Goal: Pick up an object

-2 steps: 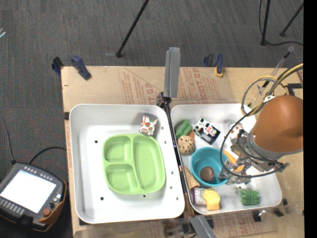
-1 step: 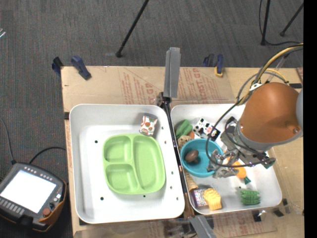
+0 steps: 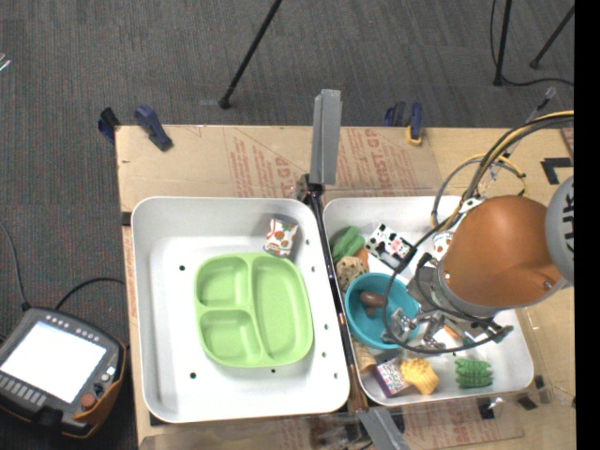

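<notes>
Camera view looks down on the right bin (image 3: 521, 359), where the end effector (image 3: 419, 331) hangs low over the clutter, just beside the rim of a blue bowl (image 3: 375, 319). How far it is open cannot be told from here, and nothing is seen held. A yellow toy (image 3: 419, 374) and a green toy (image 3: 472, 372) lie near it. In the left bin (image 3: 155, 298) sit a green divided plate (image 3: 253, 309) and a small patterned cup (image 3: 279, 237).

Bright, even overhead light; soft shadows, slightly grainy.
</notes>
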`<action>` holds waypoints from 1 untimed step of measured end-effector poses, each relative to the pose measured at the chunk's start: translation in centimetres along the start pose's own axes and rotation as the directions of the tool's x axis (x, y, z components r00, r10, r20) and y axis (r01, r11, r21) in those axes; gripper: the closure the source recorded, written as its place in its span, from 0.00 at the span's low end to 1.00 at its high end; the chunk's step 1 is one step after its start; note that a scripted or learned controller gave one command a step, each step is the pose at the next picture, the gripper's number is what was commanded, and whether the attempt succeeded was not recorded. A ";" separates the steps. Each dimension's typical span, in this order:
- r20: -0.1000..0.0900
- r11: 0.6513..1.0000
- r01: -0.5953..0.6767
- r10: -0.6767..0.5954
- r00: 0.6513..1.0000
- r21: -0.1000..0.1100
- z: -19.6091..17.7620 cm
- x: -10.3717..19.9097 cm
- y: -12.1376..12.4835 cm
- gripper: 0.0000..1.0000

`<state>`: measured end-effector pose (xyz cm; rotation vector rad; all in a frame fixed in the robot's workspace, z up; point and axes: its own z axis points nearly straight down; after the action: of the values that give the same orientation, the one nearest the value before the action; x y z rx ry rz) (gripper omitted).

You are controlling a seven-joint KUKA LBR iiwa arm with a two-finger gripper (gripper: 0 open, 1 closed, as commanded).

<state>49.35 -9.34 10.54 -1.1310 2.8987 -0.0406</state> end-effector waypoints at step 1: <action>-0.006 1.000 0.011 -0.011 1.000 -0.019 0.6 -0.1 0.9 0.00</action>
<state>48.90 -8.62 9.92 -1.1513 2.9049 -0.0163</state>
